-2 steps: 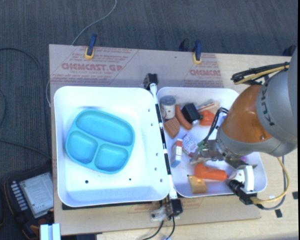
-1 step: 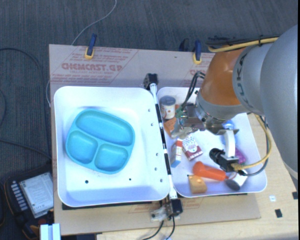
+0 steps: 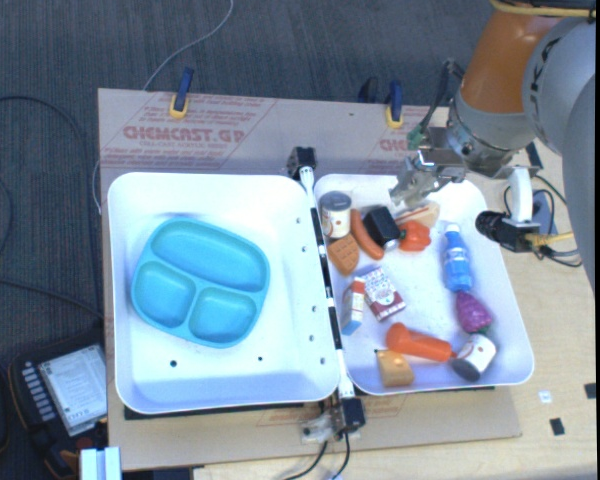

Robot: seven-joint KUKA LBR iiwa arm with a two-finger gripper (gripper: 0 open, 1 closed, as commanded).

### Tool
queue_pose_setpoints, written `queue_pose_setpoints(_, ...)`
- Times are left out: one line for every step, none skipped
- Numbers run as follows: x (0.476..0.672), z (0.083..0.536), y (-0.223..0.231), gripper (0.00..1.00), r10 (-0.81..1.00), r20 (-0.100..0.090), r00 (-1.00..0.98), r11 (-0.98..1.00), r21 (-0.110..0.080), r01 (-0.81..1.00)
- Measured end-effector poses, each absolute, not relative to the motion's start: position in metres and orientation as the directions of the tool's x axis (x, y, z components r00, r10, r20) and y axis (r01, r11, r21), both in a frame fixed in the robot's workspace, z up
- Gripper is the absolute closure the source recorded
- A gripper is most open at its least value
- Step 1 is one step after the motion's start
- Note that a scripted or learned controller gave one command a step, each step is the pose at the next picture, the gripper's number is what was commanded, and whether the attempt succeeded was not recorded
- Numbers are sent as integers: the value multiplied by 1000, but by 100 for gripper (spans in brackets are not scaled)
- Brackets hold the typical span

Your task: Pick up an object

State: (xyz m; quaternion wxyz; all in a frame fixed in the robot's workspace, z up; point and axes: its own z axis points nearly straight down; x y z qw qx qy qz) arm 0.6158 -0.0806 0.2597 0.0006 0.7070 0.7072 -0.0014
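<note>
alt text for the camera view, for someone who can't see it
A grey and orange robot arm's gripper hovers over the right white bin, crowded with small toy items. The left white bin holds a blue divided tray.

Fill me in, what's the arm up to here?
The arm's gripper is low over the far end of the right bin, above the clutter near a black block and an orange piece. I can't tell if it has anything. The rest lies in that bin: blue bottle, purple item, carrot, small can. The left bin holds a blue divided tray.
</note>
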Motion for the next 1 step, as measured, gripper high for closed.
queue_pose_setpoints(616,259,-80,0,1000,-2,-1,1,-3,1000)
